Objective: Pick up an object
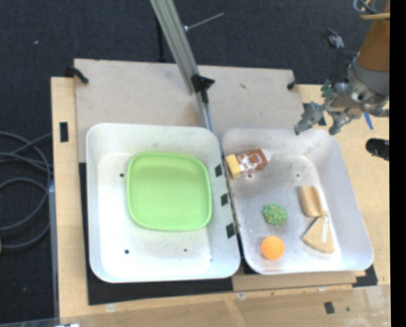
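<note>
From the overhead camera I see the gripper (323, 120) at upper right, above the right bin's (349, 182) far rim, fingers spread and holding nothing. In that bin lie a small box (246, 163), green ball (275, 214), orange ball (272, 248), bread roll (310, 200) and wedge (320, 236). The left bin (104, 182) holds a green plate (169, 191).

You see the plate (169, 191) lying in the left bin (101, 148). In the right bin (349, 176), the ball (272, 248) sits nearest you, the wedge (320, 236) to its right, the box (246, 163) at the far left corner.
</note>
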